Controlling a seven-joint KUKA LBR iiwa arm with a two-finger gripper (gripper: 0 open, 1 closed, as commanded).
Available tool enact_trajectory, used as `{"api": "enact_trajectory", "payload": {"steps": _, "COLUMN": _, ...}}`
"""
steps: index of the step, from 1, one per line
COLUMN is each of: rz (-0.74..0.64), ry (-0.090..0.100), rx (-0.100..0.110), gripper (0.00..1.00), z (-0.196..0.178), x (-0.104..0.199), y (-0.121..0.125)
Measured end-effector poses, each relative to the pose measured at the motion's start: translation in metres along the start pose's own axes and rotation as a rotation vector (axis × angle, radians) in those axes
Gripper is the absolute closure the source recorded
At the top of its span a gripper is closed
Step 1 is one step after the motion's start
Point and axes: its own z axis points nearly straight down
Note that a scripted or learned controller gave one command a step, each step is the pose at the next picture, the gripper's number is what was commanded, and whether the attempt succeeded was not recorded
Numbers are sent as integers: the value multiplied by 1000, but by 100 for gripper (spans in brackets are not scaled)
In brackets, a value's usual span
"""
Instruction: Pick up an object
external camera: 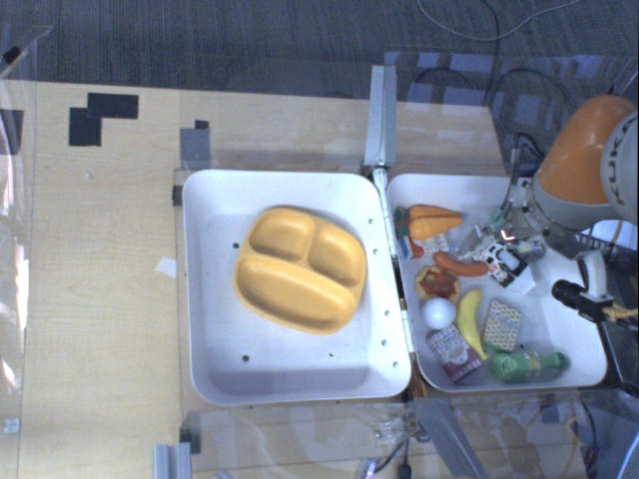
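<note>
Fingers [504, 242] hover above one sausage [461, 263]; whether spread or closed, I cannot tell. One yellow tray [300, 267] fills the left bin [210, 297]; one banana [470, 320], one egg [437, 313], one carrot [432, 226] share the right bin [579, 362].

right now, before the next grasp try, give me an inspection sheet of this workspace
surface: wooden bench bearing two white bins, left bin and right bin, side by side.
job's things: right bin holds a carrot, a sausage, a white ball, a banana, a green bottle, a patterned packet and a dark red packet, packed close together.
clutter: yellow divided tray in the left bin; black tape marks on the bench.
grippers: gripper low over the right bin's upper part, near the sausage; nothing seen between its fingers.
cables: white cable looped on the floor; dark cables behind the right bin.
surroundings: grey carpet; clear panel at left.
</note>
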Motion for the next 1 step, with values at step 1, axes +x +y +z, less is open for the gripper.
{"api": "enact_trajectory", "payload": {"steps": 1, "rz": 5, "ry": -8, "rx": 1, "gripper": 100, "z": -9, "x": -5, "y": -1}}
